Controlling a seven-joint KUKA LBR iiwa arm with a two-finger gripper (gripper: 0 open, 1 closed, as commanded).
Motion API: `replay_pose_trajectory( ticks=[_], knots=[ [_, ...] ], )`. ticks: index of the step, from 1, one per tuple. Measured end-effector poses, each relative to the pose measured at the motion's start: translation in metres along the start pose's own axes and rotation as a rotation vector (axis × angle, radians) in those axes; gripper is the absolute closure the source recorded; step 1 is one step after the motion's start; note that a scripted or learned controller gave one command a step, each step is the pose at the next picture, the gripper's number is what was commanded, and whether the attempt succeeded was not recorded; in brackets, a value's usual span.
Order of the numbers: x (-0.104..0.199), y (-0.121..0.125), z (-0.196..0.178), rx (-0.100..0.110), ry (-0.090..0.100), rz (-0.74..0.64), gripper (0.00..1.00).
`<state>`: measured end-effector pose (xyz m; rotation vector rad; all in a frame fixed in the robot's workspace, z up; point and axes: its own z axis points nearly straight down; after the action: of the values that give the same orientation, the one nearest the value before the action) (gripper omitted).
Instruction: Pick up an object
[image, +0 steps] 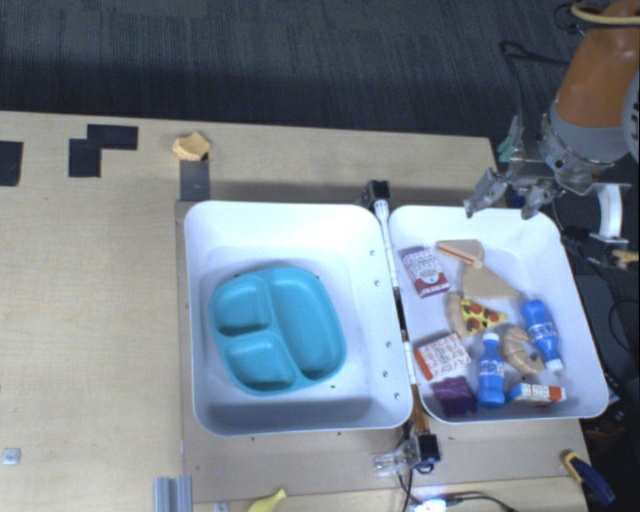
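Note:
My gripper (505, 201) hangs above the back edge of the right bin (577, 300), open, with nothing between its fingers. Below it in that bin lie a red and white carton (424, 270), a sandwich wedge (462, 251), a pizza slice (478, 316), a second red and white carton (442, 354), a purple block (455, 395), two blue bottles (490, 370) (540, 334), a bagel (519, 349) and a small red and white packet (538, 394). All of them sit well in front of the gripper.
The left bin (200, 300) holds a teal divided tray (276, 328). A tan lump (190, 147) lies on the bench behind the left bin. Black markers (100, 148) sit at the far left. Cables and a yellow item (268, 500) lie along the front edge.

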<state>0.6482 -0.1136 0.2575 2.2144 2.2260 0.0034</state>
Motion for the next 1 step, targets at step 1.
replay_pose_trajectory(
  ticks=[1],
  knots=[
    [-0.0171, -0.0248, 0.1238, 0.003, 0.0, 0.002, 0.0]
  ],
)
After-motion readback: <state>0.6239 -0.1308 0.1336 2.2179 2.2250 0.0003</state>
